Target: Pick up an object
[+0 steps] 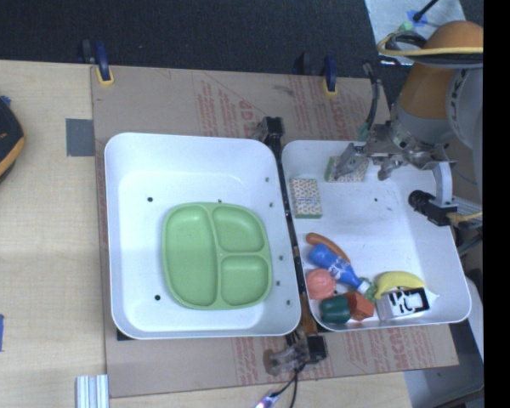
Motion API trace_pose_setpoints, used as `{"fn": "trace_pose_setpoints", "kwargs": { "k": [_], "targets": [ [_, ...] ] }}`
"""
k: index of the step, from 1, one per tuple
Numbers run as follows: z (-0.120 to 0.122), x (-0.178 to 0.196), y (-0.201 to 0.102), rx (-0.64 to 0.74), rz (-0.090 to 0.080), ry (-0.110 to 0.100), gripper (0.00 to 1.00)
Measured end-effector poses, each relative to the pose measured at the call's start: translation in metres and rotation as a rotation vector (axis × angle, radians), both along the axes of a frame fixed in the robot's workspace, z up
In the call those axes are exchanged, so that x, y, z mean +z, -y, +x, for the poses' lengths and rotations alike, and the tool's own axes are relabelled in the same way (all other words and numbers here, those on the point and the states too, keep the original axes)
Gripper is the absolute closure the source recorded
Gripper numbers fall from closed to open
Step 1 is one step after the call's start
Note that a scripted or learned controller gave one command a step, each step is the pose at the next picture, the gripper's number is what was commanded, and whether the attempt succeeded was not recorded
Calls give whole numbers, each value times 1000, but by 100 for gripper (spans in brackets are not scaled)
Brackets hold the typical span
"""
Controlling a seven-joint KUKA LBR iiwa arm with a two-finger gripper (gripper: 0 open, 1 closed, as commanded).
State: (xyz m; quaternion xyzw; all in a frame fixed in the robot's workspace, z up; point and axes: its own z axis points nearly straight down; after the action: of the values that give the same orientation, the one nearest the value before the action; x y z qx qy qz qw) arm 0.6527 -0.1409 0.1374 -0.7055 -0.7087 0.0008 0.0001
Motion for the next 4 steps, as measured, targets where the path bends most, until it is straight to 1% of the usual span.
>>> {"fn": "trace_pose_setpoints", "kwargs": {
  "k": [1,2,3,4],
  "targets": [
    [-24,-41,-36,-1,-4,5,0],
    [4,6,58,-2,-1,0,0],
    [-37,7,9,1,0,-3,0],
    [-61,-28,-40,1,0,-3,0]
  ]
}}
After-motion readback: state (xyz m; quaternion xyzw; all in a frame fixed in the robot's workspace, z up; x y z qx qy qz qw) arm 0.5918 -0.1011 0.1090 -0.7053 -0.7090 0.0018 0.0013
